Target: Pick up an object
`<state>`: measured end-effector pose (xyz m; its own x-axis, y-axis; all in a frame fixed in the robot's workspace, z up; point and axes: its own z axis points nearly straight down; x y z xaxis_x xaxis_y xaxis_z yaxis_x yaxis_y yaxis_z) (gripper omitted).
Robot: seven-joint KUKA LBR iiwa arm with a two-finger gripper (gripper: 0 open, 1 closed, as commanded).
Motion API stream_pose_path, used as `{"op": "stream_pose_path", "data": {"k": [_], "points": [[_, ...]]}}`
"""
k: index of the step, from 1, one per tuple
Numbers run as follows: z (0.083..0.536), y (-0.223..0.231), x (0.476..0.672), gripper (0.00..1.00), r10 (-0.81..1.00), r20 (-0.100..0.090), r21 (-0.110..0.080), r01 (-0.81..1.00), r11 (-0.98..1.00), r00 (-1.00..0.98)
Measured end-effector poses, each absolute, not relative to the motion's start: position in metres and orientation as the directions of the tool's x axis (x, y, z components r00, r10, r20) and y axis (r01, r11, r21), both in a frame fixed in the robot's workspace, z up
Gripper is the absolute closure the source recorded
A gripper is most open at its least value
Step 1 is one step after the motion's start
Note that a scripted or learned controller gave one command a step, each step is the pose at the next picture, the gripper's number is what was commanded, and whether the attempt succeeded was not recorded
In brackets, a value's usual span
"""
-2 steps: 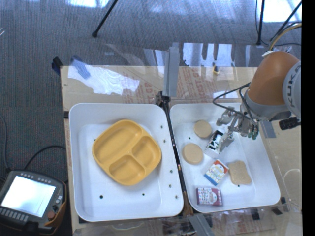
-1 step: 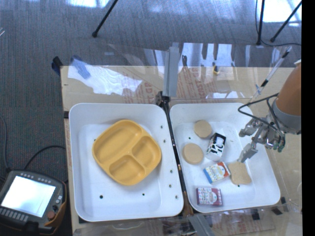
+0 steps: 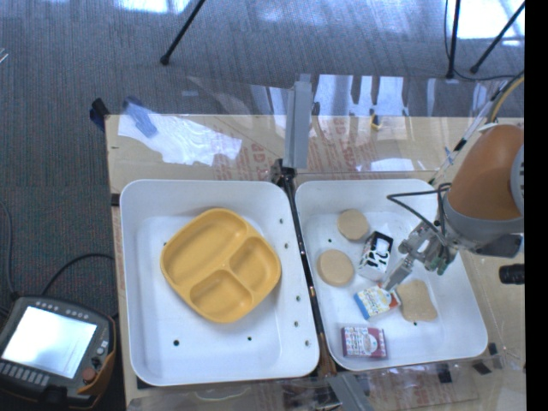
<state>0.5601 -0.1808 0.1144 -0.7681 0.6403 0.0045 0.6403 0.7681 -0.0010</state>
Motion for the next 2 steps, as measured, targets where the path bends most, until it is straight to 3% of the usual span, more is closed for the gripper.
{"op": "stream_pose_path", "data": {"k": [1,2], "points": [[0.122,-0.212,0.623,0.00,0.879,-0.001,0.000,0.879,0.476,-0.476],[0.104,-0.213,0.651,0.00,0.970,-0.006,0.018,0.970,0.241,-0.241]]}}
